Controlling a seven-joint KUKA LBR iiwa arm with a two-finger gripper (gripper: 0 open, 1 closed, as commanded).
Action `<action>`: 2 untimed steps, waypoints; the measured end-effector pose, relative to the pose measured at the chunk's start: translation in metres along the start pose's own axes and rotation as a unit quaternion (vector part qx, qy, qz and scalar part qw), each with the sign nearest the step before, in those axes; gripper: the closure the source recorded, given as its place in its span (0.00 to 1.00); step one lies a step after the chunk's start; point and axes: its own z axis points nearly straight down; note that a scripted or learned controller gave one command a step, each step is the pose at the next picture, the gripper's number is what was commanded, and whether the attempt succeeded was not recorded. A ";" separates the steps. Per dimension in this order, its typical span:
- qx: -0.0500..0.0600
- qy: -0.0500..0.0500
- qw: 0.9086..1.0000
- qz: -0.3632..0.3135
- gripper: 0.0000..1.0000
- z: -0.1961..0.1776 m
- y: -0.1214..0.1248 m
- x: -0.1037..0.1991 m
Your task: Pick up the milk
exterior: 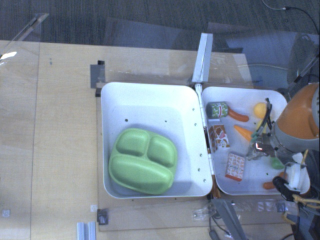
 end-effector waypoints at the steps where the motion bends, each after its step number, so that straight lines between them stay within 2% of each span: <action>1: 0.006 -0.001 1.000 -0.011 1.00 -0.113 0.020 0.012; 2: 0.006 0.000 0.994 -0.109 1.00 -0.136 0.105 0.026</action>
